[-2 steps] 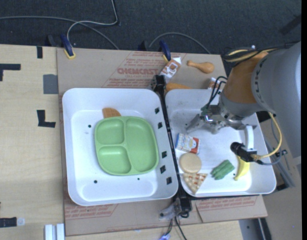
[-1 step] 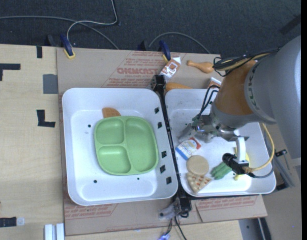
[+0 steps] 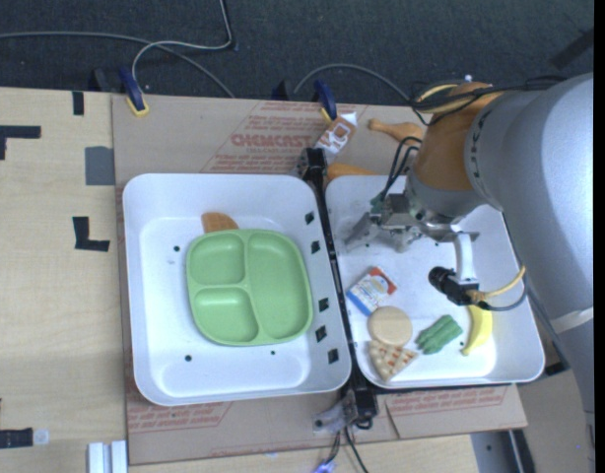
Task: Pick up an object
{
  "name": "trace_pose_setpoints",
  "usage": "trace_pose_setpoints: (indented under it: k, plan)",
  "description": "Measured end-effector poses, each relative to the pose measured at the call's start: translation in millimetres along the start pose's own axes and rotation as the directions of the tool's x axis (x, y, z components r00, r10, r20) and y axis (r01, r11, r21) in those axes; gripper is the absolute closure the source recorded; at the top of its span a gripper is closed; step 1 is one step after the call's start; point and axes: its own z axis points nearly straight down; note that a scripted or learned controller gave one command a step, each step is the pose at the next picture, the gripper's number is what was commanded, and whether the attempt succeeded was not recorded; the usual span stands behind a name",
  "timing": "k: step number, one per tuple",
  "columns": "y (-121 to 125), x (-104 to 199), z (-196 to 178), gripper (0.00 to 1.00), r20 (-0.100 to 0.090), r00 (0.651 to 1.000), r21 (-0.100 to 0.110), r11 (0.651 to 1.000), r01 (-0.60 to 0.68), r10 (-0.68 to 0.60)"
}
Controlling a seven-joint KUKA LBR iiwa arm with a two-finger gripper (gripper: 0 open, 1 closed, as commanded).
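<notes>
Though two bins (image 3: 145,294), one plate (image 3: 249,287).

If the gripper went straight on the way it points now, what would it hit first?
The gripper points toward the left, low over the right bin. Going on, it would probably meet the wall between the bins first; height is hard to judge.

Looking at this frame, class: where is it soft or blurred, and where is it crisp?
Camera view: the arm looms large and soft at right; the gripper is murky, its fingers hard to read; the green plate and banana are crisp under even light.
</notes>
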Motion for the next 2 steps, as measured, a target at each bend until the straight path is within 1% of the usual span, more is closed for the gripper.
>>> trace_pose_setpoints:
  k: [1,2]
  plan:
    - [-46.9,-10.8,-0.7,0.0,0.001,1.0,0.001,1.0,-0.002,0.002]
    - [-1.1,2.5,0.0,0.0,0.0,1.0,0.0,1.0,0.0,0.0]
